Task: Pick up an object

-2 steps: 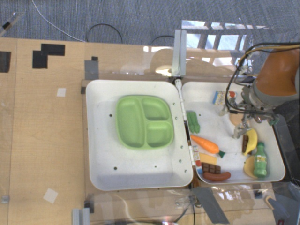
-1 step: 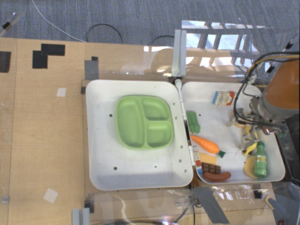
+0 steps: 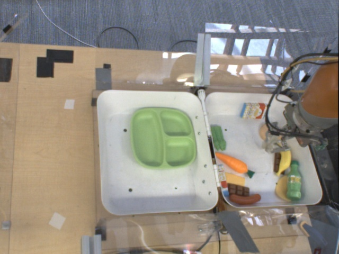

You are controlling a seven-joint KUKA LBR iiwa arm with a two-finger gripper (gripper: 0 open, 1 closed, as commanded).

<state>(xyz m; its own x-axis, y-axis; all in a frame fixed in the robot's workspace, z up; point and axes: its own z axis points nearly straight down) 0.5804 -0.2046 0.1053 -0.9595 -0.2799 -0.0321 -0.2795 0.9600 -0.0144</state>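
Yellow banana (image 3: 284, 161) just below claw (image 3: 276, 144); claw's opening and hold impossible to tell.

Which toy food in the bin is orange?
The carrot, lying in the middle of the right bin. It alone is orange; the sausage below it is dark red and the banana yellow.

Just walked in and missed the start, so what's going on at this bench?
A grey robot arm with an orange band reaches in from the right over the right bin, which holds toy food: a carrot, a banana, a green bottle, a sausage and a small carton. Its gripper sits low near the banana. The left bin holds a green divided plate.
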